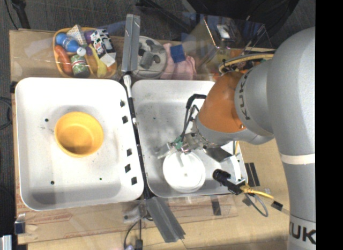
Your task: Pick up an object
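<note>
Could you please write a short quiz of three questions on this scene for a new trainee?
1. True or false: the yellow bowl lies in the right bin.
2. Which bin has the arm's hand over it? A) left bin B) right bin
3. Fill in: the round white object under the hand lies near the bin's ____ edge in the picture.

Key: 1 false; 2 B; 3 lower.
</note>
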Controlling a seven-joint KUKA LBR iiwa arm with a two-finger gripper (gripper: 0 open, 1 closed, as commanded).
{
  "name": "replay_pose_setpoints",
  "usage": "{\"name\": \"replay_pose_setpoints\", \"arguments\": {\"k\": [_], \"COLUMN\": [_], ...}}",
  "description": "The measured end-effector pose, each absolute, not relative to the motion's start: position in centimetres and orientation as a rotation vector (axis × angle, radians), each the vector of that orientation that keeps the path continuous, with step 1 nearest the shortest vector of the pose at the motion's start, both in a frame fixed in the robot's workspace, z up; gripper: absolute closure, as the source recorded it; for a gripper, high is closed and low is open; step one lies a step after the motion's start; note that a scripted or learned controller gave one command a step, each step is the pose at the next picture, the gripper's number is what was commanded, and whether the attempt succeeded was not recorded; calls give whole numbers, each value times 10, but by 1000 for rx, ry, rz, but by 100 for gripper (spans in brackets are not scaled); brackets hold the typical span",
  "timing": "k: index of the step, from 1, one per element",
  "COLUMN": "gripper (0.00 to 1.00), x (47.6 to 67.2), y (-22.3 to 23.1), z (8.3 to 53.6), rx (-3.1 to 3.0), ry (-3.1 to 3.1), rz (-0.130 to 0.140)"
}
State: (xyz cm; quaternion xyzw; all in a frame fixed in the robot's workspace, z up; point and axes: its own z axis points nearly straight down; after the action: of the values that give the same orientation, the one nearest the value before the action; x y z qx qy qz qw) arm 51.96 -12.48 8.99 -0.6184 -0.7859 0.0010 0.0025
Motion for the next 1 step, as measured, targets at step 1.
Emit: {"name": "replay_pose_setpoints", "arguments": {"k": [1], "gripper": [100], "x": [522], "y": [-125], "z": [99], "rx": [-1936], "ry": [-2469], "rz": [1]}}
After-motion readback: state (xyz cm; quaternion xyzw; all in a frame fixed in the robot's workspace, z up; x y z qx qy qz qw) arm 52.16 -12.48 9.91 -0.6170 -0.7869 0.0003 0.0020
